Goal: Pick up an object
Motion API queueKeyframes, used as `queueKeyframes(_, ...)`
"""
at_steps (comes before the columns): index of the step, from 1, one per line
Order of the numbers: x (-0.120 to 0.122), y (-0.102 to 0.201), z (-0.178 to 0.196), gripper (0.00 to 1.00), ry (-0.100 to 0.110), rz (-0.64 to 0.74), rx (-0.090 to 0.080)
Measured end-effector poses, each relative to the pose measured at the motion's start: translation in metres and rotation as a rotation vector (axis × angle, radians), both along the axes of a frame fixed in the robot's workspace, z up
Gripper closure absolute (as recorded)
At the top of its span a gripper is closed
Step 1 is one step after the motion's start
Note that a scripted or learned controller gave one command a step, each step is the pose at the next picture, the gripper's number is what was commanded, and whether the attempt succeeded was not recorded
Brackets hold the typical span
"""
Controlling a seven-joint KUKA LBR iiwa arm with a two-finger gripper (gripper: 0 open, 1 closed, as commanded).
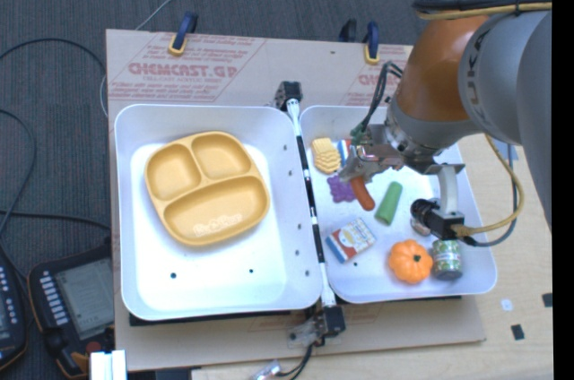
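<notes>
Jaws low in right bin, right over the orange-red carrot and purple grapes; spread or pinching, can't tell.

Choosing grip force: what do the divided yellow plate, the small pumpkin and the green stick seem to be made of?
Divided yellow plate: looks like matte silicone or soft plastic, with rounded edges and no glare. Small pumpkin: probably moulded plastic, uniformly orange and slightly shiny. Green stick: plain matte green, plastic or foam; the view cannot settle which.
</notes>
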State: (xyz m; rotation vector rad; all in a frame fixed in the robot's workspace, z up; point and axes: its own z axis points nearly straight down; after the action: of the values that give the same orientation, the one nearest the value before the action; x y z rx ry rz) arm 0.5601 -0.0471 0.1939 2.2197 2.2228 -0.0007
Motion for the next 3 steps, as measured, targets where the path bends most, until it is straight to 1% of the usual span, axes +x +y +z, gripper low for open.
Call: queueKeyframes(3,0.002,0.000,0.029,1.00,-0.003,0.002,-0.001)
